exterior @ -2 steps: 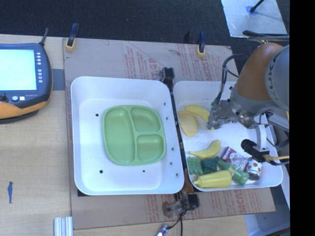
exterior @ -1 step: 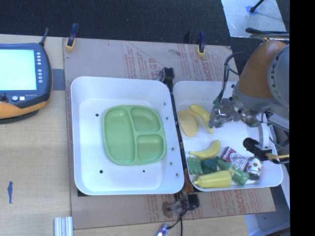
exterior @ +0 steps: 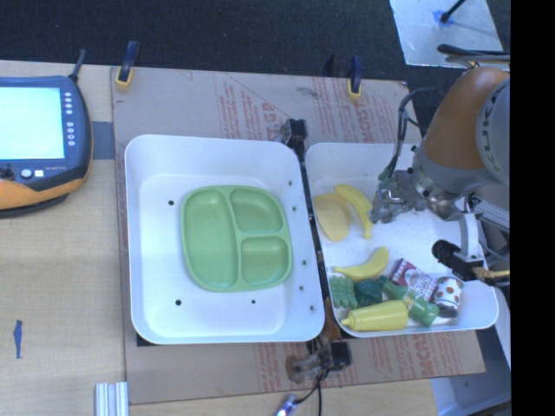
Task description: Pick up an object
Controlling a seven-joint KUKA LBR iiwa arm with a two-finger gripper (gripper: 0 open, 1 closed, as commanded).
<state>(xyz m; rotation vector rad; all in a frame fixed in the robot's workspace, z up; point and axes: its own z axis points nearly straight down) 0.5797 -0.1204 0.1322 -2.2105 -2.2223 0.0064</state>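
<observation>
The right white bin [exterior: 486,315] holds a heap of toy food. A yellow banana [exterior: 355,204] and a pale yellow wedge [exterior: 332,217] lie at its left side. A second banana [exterior: 368,266] lies lower down, above a green broccoli piece [exterior: 342,292] and a long yellow squash [exterior: 375,318]. A red and white packet [exterior: 414,279] and a small can [exterior: 448,294] sit at the lower right. My gripper [exterior: 387,204] hangs low in the bin, just right of the upper banana, and nothing shows in its grasp.
The left white bin [exterior: 143,232] holds a green divided plate [exterior: 236,237]. A black clamp [exterior: 297,133] sits where the bins meet. A tablet-like pendant [exterior: 39,137] lies at the far left. The arm's orange band [exterior: 464,120] looms over the right bin's upper right corner.
</observation>
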